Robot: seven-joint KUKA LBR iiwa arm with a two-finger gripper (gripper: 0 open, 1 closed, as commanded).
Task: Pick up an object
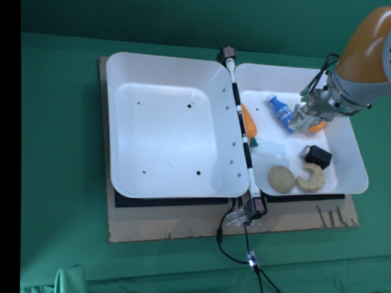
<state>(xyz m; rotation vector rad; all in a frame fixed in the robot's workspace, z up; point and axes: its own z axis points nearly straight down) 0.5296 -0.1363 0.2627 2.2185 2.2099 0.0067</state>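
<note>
Table: covered with green cloth; a brown cardboard sheet (183, 231) lies under the two white bins.
Left bin (165, 133): white, with a few small dark dots on its floor.
Right bin (348, 157): it holds the objects.
Objects: an orange carrot (248, 121) by the left wall; a blue and white bottle (280, 111) near the middle; a black box (317, 156); a croissant (312, 179) beside a round beige piece (281, 179) at the near wall.
Gripper (303, 119): low over the right bin, just beside the bottle, with an orange thing (317, 126) partly hidden behind it; I cannot tell whether it is open or closed.
Arm: grey with an orange band (366, 44), reaching in from the right.
</note>
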